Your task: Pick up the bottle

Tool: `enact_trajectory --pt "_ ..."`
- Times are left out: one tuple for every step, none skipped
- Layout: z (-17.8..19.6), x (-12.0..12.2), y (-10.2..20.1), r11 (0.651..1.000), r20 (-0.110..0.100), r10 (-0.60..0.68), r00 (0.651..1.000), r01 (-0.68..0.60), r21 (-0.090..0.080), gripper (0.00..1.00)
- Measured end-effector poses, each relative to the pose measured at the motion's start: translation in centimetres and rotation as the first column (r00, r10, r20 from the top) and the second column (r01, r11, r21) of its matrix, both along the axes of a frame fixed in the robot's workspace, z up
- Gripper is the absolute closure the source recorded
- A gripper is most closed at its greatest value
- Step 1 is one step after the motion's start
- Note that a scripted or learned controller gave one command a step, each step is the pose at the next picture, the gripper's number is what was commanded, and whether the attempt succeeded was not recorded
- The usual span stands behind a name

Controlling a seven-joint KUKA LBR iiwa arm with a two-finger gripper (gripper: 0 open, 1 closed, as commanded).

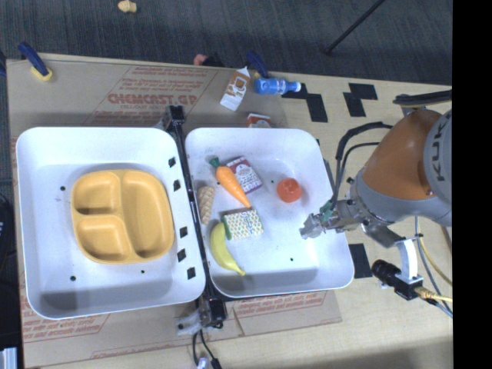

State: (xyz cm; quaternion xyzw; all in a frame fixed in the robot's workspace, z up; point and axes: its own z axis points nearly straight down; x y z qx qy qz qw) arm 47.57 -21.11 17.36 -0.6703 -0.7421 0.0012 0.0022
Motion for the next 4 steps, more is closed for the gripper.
enact_trajectory --pt "3.1 0.1 0.0 1.0 0.002 -0.025 1.0 0.025 -0.001 1.0" --pt "4.0 0.1 0.0 0.976 0.005 0.22 0.976 -0.22 -0.002 1.0" --pt "4.5 1.0 0.0 0.929 0.005 0.37 0.929 -0.37 -0.003 1.0" --pt "4.3 0.1 0.0 0.826 0.003 0.564 0.826 -0.564 0.001 1.0"
